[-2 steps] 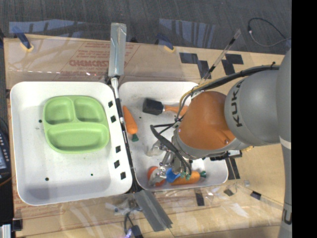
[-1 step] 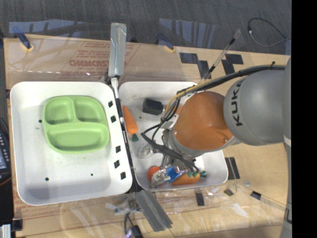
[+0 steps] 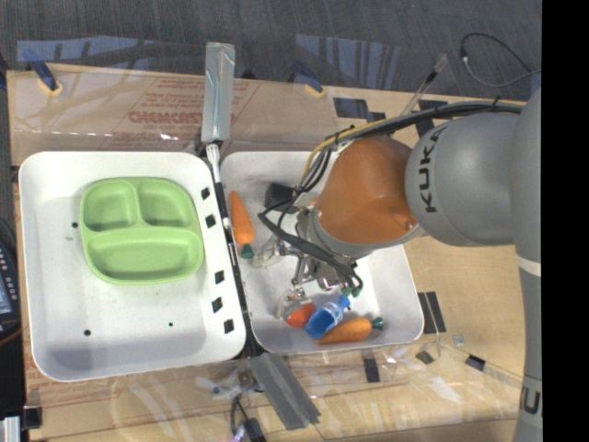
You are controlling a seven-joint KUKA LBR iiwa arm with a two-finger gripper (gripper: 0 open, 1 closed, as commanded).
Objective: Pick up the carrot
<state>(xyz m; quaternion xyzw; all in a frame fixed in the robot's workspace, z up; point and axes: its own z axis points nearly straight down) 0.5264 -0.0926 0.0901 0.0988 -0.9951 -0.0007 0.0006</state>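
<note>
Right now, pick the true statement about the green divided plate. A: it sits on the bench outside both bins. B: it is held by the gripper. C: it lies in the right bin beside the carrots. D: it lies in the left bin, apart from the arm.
D: the green divided plate lies flat in the left bin, while the arm reaches over the right bin.

The room light is even and fairly bright, coming from overhead. Left of the gripper (image 3: 317, 288), the white bins (image 3: 55, 339) look washed out, with soft shadow along their inner walls. Clear plastic sheeting (image 3: 138, 109) up beyond the gripper glints. Fine detail around the gripper is slightly soft.
</note>
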